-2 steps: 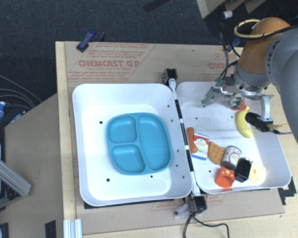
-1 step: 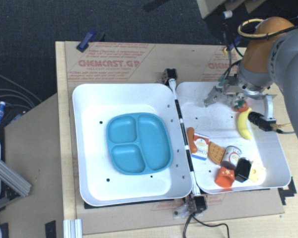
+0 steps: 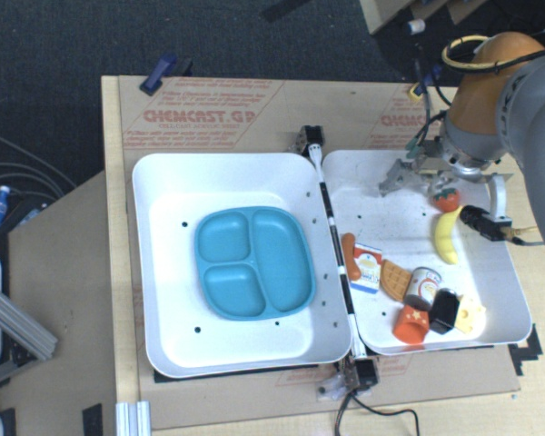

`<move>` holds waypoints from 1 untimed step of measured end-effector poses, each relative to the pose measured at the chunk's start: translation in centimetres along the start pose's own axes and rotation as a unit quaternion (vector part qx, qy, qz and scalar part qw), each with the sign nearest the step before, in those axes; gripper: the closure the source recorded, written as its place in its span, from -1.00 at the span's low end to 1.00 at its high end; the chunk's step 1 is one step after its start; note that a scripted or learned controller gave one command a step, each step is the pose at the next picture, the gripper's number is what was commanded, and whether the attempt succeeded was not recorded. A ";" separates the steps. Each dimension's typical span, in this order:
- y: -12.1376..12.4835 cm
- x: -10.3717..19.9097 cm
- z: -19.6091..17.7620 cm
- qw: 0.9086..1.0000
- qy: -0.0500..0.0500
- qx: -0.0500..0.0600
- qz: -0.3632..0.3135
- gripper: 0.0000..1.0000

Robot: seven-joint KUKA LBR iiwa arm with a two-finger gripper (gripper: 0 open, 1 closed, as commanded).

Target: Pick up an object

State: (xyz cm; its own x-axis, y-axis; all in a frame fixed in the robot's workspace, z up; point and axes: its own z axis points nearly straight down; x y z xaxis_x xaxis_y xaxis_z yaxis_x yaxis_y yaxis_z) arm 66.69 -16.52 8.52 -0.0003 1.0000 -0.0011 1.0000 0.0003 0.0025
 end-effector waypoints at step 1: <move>0.0 -1.1 0.0 1.000 0.000 0.000 0.000 -1.00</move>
State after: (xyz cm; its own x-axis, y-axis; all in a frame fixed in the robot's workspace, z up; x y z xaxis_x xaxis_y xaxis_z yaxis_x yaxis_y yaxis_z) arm 66.68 -17.58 8.51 -0.0004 1.0000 -0.0015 1.0000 0.0004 0.0021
